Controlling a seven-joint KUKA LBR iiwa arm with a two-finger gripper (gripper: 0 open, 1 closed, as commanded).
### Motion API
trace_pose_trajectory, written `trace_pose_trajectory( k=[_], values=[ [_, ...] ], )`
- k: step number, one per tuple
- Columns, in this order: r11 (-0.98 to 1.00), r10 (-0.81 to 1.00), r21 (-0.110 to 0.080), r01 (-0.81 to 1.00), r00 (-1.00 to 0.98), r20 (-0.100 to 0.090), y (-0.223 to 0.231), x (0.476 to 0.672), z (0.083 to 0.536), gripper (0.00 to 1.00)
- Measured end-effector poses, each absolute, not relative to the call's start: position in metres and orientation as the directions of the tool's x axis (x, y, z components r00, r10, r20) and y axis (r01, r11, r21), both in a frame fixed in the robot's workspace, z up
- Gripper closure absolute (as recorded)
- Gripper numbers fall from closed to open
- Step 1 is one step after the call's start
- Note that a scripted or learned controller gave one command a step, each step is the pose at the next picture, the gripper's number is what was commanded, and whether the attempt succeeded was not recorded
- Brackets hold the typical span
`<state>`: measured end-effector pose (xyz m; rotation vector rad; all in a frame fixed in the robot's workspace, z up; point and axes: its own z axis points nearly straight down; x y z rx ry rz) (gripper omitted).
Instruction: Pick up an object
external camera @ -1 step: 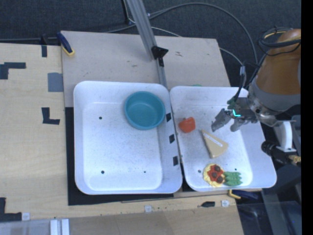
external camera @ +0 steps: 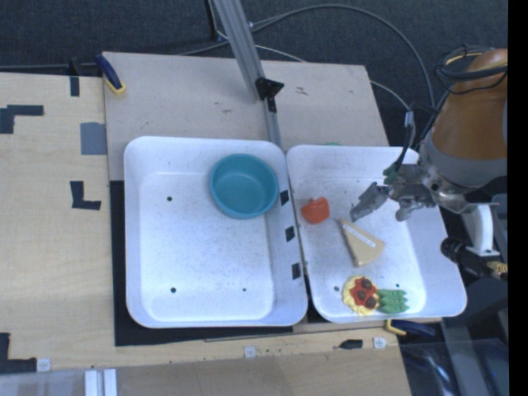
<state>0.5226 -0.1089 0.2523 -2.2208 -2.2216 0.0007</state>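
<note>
Gripper (external camera: pixel 384 206) spread open, nothing held, poised over right bin (external camera: pixel 429 291), wedge (external camera: pixel 362 243) just below, bare floor beside far rim.

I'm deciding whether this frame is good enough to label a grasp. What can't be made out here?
- Gripper, camera view: its dark jaws blur over the right bin; their state is unclear, nothing visibly held.
- Small toy near the bin's front rim: too small to identify beyond yellow, red and green.
- Arm: cut off by the right edge.
- Wedge: pale, material unclear.
</note>
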Motion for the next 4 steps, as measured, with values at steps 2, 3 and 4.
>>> trace_pose_trajectory(
  k=[2,3,4],
  values=[
    [0.000,1.000,-0.005,1.000,0.000,0.001,-0.109,0.534,0.143,0.00],
    [-0.001,1.000,0.004,1.000,0.001,-0.003,-0.110,0.535,0.094,0.00],
    [0.000,1.000,0.005,1.000,0.000,-0.002,-0.110,0.536,0.105,1.00]
  ],
)
